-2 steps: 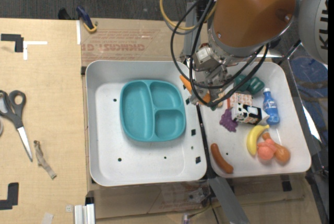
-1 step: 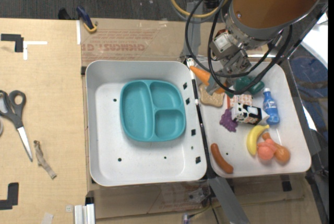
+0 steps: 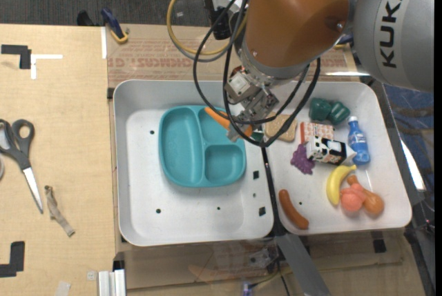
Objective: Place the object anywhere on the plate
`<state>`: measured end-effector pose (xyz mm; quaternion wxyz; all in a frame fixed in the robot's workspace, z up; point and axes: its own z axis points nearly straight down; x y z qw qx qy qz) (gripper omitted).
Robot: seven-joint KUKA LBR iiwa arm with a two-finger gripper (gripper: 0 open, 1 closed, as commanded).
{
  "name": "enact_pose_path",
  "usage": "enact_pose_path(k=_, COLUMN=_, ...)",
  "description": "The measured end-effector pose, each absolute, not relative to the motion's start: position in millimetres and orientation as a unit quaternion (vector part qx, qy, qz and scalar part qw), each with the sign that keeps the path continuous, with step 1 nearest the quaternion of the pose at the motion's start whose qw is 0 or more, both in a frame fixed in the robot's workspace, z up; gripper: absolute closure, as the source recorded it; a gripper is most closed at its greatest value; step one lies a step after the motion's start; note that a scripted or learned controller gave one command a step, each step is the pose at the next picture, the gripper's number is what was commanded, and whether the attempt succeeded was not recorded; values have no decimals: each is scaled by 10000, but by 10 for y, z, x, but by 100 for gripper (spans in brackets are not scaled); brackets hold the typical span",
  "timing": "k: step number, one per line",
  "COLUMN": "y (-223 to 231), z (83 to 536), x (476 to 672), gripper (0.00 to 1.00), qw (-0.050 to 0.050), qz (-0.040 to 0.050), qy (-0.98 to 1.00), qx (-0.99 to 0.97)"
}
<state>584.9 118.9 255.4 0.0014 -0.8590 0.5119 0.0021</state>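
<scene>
The big orange wrist hides the hand [image 3: 243,123], grip unreadable; we should lower the carrot [image 3: 218,117] squarely over the plate [image 3: 186,150] near the bin's [image 3: 131,170] back edge.

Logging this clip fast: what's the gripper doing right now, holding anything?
Gripper: over the teal plate's right edge, a carrot at its fingertips; grip cannot be told.

The plate [image 3: 202,148] lies in the left bin [image 3: 131,177]; a carrot [image 3: 218,117] rests on its far edge beneath me. Scissors [image 3: 23,153] lie left on the table [image 3: 55,219].
</scene>
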Motion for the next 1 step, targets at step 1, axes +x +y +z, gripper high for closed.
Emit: enact_pose_path(k=1, y=1183, z=2557, x=5852, gripper=0, qw=15, qz=18, qy=5123, qx=-8588)
